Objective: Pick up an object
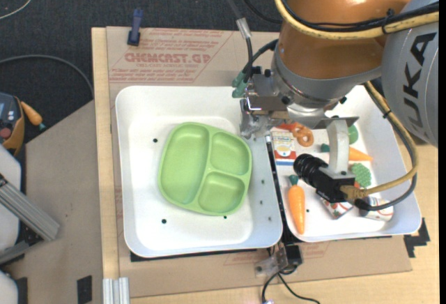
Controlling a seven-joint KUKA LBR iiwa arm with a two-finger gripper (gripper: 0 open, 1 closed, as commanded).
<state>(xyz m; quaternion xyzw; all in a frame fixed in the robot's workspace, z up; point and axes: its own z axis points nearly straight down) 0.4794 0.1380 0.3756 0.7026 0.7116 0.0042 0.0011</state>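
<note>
My gripper (289,120) hangs low over the back left part of the right bin (401,215), mostly covered by the orange wrist band. Just under it lie a white carton with orange print (283,147) and a small orange ring (303,134). An orange carrot (297,208) lies along the bin's left wall near the front. A green knobbly toy (362,173) and an orange wedge (359,154) sit to the right. A small red-and-white packet (340,209) lies at the front.
The left bin (136,156) holds a light green divided plate (204,169). A narrow wall between the two bins (274,184) runs right beside the carrot and carton. The arm's bulk covers the back of the right bin.
</note>
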